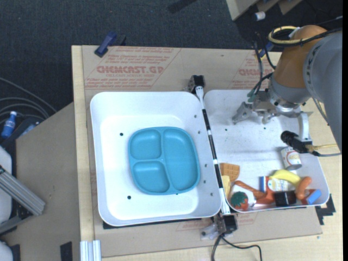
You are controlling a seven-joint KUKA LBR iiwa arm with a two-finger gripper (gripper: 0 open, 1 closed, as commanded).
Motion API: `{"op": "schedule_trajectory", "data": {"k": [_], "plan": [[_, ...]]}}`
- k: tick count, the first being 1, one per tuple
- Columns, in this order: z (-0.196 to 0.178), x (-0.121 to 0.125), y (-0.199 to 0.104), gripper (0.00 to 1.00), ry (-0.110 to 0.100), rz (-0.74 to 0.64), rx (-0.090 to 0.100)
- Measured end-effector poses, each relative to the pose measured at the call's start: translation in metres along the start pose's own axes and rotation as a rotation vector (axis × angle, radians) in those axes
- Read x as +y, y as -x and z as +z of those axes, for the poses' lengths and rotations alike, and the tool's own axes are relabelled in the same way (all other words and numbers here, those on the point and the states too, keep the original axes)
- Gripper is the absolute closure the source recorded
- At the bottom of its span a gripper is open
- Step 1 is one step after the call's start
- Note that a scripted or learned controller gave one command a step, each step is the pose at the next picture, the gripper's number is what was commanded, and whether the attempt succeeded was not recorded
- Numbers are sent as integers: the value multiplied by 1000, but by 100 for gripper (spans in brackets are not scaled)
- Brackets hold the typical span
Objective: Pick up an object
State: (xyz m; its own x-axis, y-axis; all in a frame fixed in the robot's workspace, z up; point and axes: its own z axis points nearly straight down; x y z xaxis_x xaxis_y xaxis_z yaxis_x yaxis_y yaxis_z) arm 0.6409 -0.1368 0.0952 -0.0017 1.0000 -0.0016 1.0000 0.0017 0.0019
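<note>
My gripper (253,115) hangs over the far part of the right bin (247,140), its grey fingers spread apart with nothing between them. The bin floor under it is bare. Loose objects crowd the near right corner of that bin: a yellow banana (286,175), a small white bottle (278,185), an orange carrot (303,185), a waffle-like tan piece (230,171), a green and red item (238,199) and a small can (292,157). All of them lie well nearer the camera than the gripper.
The left bin (109,145) holds a blue divided plate (163,160). A black divider strip (209,132) runs between the bins. The grey arm with its orange band (296,58) comes in from the upper right. A blue clip (105,44) lies at the bench's far left.
</note>
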Motion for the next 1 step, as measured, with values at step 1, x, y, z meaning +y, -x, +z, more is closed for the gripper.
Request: {"op": "schedule_trajectory", "data": {"k": [1], "plan": [[-10, 1, 0, 100, 2, -1, -1]]}}
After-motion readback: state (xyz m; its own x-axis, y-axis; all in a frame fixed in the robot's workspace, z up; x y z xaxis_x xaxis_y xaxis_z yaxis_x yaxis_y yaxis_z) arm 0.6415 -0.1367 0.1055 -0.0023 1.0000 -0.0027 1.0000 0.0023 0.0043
